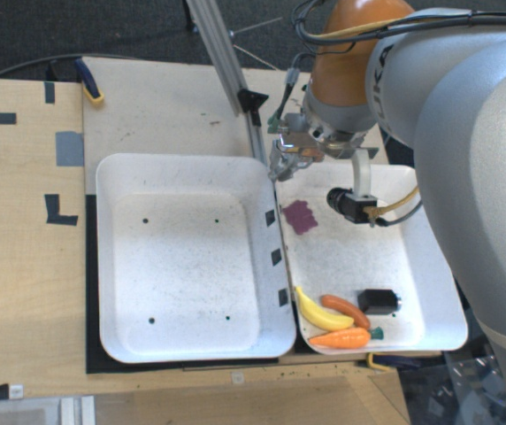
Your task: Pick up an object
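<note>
Can't tell how the gripper (pixel 285 165) is set, it's hovering over the right bin's (pixel 430 321) far-left corner. Purple piece (pixel 300 216) lies just below it (looks flat, probably light and soft), so pinch across its narrow width.

No readable text, label, brand name, number or sign is being shown anywhere in the camera view. Dark lettering is being glimpsed on the grey arm casing (pixel 379 76) just below the orange band (pixel 359 38), but it is being cut off and blurred, so no letters can be made out. Small dark tags on the divider (pixel 275 237) between the two bins are being seen as plain marks without legible characters. The dark tape pieces (pixel 58 209) on the bench are being shown blank.
</note>
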Tool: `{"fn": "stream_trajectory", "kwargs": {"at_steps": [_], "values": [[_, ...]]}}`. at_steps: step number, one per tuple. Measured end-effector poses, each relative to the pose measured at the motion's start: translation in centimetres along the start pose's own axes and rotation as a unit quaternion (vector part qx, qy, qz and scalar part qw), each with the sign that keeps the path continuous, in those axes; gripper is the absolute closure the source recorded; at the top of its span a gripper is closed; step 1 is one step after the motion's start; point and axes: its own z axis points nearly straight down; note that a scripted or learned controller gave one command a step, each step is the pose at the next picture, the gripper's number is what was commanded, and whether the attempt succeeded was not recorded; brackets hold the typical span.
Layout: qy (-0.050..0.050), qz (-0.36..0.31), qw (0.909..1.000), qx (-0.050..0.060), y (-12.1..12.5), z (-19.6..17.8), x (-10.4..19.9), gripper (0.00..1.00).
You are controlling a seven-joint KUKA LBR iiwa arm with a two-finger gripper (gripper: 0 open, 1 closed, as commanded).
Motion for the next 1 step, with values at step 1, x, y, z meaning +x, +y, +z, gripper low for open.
{"fn": "stream_trajectory", "kwargs": {"at_steps": [1], "values": [[0.0,0.0,1.0,0.001,1.47,0.85,5.56,1.0]]}}
